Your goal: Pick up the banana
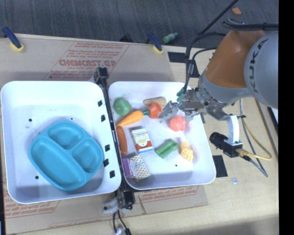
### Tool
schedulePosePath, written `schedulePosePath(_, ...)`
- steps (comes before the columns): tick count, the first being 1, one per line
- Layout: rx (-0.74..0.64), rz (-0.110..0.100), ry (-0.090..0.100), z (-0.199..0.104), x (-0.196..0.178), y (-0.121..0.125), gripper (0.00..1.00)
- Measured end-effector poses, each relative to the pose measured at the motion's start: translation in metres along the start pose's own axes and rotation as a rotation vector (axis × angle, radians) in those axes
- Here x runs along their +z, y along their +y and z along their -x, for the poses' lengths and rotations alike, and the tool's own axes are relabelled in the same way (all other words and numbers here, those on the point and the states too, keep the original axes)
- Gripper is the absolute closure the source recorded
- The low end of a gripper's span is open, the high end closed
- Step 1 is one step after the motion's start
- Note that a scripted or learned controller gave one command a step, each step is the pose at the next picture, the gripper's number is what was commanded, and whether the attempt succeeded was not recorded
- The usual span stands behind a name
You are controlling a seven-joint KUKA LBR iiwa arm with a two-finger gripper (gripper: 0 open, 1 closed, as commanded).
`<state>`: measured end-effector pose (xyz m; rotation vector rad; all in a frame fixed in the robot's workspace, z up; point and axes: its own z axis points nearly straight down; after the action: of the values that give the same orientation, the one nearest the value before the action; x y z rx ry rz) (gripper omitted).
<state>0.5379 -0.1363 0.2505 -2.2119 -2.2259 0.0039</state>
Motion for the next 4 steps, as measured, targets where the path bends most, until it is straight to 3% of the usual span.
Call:
schedulePosePath(1, 0.379, -0.003, 0.001, -0.07, 0.06, 0.013, 0.0)
schedulePosePath(2, 0.341, -0.002, 0.0, -0.111, 0.06, -0.042, 0.0)
schedulePosePath(3, 0.525, -0.001, 0.0, -0.193, 0.06, -0.025, 0.0)
schedulePosePath(4, 0.546, 0.004, 0.004, -0.276, 0.145, -0.054, 0.0)
